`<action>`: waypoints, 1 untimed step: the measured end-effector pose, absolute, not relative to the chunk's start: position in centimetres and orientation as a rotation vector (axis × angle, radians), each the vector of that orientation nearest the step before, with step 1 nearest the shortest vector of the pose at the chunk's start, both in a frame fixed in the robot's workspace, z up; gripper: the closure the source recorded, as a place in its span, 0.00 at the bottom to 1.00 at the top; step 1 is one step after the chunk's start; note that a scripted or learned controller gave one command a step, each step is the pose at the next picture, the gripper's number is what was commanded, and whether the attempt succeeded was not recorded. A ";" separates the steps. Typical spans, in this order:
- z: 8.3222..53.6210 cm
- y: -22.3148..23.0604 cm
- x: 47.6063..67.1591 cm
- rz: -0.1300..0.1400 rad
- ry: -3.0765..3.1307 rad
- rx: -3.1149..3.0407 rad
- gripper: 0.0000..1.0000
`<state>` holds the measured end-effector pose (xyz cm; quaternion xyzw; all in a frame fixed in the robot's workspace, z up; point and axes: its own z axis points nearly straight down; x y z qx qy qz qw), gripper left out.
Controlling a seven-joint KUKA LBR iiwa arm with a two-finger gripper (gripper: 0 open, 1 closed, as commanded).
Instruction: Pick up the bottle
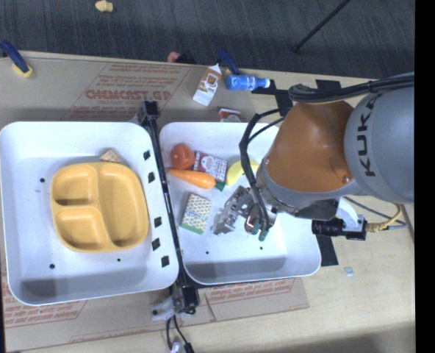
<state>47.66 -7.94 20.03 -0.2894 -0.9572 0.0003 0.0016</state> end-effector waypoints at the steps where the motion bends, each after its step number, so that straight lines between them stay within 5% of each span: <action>1: 19.2 -6.6 47.7 0.001 -3.091 -0.531 1.00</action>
